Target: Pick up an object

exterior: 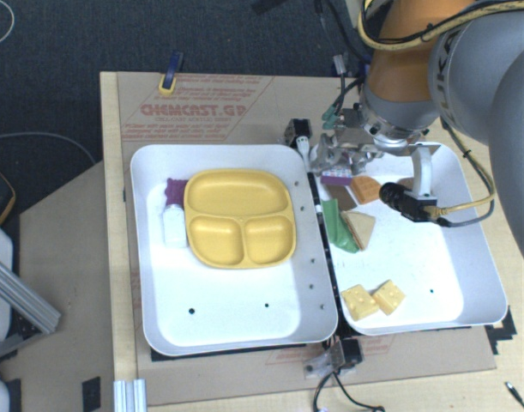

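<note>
My gripper (334, 163) hangs low over the far left corner of the right bin (454, 264), under the orange-banded wrist. A small purple piece (336, 179) lies right below it. Beside that are a long green piece (339, 224), a brown-orange piece (365, 189) and a tan wedge (359, 226). Two yellow cheese-like blocks (373, 299) lie near the bin's front left. The left bin (219, 316) holds a yellow divided plate (240, 217) and a white bottle with a purple cap (173, 215) along the plate's left side.
The arm's grey body covers the right bin's far right corner. A black cable (433, 209) loops over that bin's middle. The wall between the two bins (317, 230) runs just left of the green piece. Cardboard (201, 101) lies behind the bins.
</note>
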Available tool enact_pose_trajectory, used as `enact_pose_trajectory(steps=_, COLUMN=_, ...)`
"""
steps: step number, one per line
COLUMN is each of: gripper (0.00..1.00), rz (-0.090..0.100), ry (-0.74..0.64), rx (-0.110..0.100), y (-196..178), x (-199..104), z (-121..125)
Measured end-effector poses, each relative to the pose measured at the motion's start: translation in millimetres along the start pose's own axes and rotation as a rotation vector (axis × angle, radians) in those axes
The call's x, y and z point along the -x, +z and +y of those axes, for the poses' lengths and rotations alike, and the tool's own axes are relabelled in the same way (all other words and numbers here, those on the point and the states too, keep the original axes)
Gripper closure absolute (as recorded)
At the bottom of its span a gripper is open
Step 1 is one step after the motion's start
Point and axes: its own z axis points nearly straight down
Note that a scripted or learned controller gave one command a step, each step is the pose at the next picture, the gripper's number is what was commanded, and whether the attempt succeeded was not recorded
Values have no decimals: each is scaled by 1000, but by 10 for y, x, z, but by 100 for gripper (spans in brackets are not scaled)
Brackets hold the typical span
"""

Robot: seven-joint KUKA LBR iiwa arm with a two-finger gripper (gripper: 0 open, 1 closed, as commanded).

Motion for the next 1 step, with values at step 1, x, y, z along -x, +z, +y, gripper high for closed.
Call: enact_pose_trajectory(steps=1, gripper=100, rz=-1, ry=0, rx=7, y=-90, x=42, z=90)
